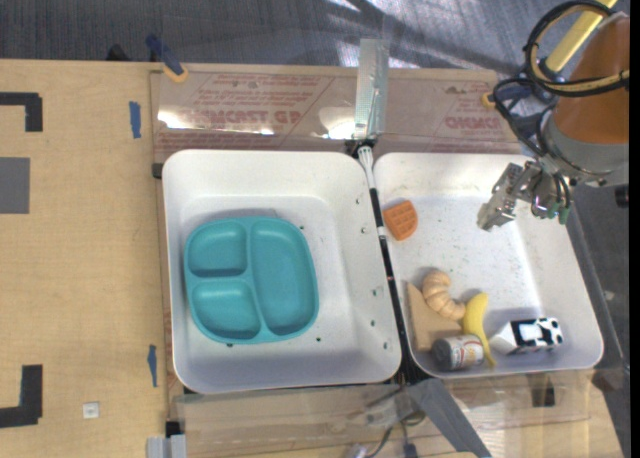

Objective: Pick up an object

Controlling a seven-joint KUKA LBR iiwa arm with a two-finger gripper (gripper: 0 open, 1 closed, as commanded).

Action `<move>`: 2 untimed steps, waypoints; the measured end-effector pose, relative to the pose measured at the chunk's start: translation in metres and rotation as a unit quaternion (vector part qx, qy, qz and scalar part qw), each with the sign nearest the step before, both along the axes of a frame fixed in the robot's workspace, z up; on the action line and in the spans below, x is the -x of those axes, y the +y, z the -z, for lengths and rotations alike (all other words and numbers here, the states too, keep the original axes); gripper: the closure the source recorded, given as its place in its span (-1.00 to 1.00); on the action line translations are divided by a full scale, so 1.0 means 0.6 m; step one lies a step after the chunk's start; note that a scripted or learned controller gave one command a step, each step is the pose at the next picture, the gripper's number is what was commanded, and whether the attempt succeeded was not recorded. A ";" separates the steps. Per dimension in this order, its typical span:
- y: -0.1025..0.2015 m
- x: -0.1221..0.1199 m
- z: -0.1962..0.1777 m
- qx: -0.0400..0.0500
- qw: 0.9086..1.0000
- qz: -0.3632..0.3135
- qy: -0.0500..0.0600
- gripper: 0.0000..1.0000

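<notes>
Grey arm with orange band, looped black cables (near a yellow strut), small metallic tool

Setting: robotics lab test bench. Evidence: plywood benchtop bearing black marker squares and blue tape tabs; two white bins sitting side by side under a clear taped sheet; grey-and-orange industrial arm trailing looped cables, reaching in over grey carpet.

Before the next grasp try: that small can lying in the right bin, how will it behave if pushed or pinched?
The can lies on its side, so a nudge across its length would probably roll it. The banana looks pressed against it and may block that roll or get dragged along. Its smooth, round wall looks rigid; a pinch off-centre could slip.
</notes>
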State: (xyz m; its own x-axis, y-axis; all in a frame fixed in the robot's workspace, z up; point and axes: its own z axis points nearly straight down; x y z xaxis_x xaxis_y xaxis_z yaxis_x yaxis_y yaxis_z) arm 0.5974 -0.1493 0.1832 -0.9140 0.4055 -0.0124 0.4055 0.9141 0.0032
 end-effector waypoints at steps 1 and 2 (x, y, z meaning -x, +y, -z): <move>0.166 -0.031 -0.005 -0.003 0.994 0.108 0.002 1.00; 0.294 0.084 -0.004 -0.004 0.983 0.183 0.006 1.00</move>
State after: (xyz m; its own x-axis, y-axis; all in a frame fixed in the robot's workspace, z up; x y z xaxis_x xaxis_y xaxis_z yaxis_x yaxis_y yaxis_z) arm 0.5470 0.0270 0.1854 -0.7069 0.7073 0.0012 0.7073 0.7069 0.0024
